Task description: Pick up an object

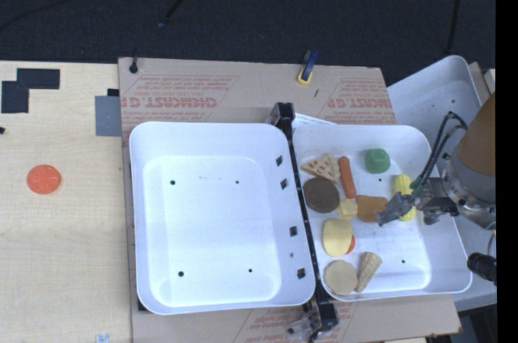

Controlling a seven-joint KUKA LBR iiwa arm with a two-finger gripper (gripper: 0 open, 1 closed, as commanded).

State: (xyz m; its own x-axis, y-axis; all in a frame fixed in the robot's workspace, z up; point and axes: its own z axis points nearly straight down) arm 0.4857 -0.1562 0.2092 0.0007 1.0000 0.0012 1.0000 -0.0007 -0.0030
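Note:
The right bin [421, 268] holds several toy foods. Among them are a tan wedge [321, 167], a red-orange stick [347, 176], a green lump [376, 161], a brown disc [321, 194], a small yellow cube [348, 209], an orange-brown piece [371, 207], a yellow and red fruit [337, 236], a tan disc [340, 277] and a cone [368, 268]. My gripper [402, 209] is low over the bin's right half, right at a yellow piece [403, 187] and just right of the orange-brown piece. The view does not show whether the yellow piece is held.
The left bin [146, 171] lies beside the right one, with a black divider [295, 204] between them. Both rest on cardboard [210, 95]. An orange disc [44, 179] lies on the wooden bench at far left. A blue and yellow clip [307, 68] sits at the cardboard's back edge.

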